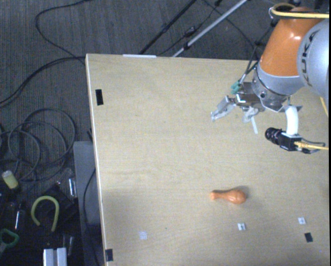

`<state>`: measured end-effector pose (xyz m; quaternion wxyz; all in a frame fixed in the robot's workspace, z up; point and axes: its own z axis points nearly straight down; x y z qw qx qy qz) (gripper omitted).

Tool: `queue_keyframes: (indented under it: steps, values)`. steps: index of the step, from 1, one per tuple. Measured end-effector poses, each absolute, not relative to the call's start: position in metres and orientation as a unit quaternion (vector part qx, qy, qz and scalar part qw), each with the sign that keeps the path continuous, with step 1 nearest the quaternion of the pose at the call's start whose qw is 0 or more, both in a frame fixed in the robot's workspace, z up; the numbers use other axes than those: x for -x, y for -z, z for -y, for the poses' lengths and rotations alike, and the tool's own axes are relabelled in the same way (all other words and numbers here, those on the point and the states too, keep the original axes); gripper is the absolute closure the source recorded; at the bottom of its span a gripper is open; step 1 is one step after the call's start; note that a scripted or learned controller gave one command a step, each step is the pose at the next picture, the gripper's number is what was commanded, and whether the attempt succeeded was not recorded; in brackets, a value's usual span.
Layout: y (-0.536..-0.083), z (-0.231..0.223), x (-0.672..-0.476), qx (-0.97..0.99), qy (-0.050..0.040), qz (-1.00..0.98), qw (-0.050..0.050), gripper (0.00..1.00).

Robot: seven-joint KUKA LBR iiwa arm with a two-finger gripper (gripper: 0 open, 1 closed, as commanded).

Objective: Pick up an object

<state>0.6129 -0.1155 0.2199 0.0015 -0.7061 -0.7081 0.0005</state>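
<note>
the gripper (234,113) hangs over the surface (154,148) toward its far right side, fingers spread and empty. the orange object (229,195) lies well apart, nearer the front edge. the reach seems underway; next it must travel over and descend.

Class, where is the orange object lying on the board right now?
The orange object lies alone low on the board's right half, below and apart from the gripper.
</note>
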Motion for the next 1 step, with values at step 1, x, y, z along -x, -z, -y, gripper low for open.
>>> queue_keyframes:
  steps: [1]
  values:
    - [-0.2072, 0.1757, -0.6536, 0.726, -0.0013, 0.688, 0.001, 0.00]
